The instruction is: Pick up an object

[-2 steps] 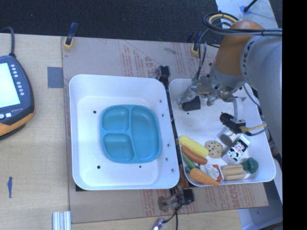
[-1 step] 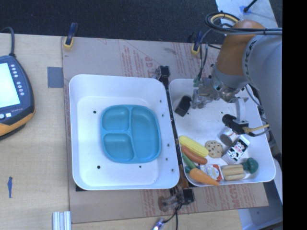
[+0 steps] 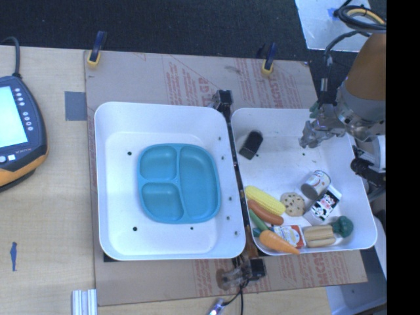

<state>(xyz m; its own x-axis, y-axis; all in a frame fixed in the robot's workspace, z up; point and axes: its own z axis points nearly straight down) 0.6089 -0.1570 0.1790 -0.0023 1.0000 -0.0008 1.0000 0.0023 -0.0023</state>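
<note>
- Gripper (image 3: pixel 314 135) — hangs over the right bin (image 3: pixel 279 126) near its far right corner, on the grey arm (image 3: pixel 364 77) that enters from the right; whether its jaws are open or closed cannot be told, and nothing shows between them.
- Black block (image 3: pixel 251 144) — lies alone in the right bin's far left part, close to the left wall.
- Near edge of the right bin — a cluster: corn (image 3: pixel 264 200) and carrot (image 3: pixel 278 242) at the left wall, cookie (image 3: pixel 293 203) beside the corn, can (image 3: pixel 315 184) and a black-and-white carton (image 3: pixel 325 206) mid-bin, bread roll (image 3: pixel 320 235) and broccoli (image 3: pixel 342 226) toward the near right corner.
- Left bin (image 3: pixel 111 176) — holds a blue divided plate (image 3: pixel 178 182) at its centre.
- Bench's left edge — a pendant (image 3: pixel 16 130).
</note>
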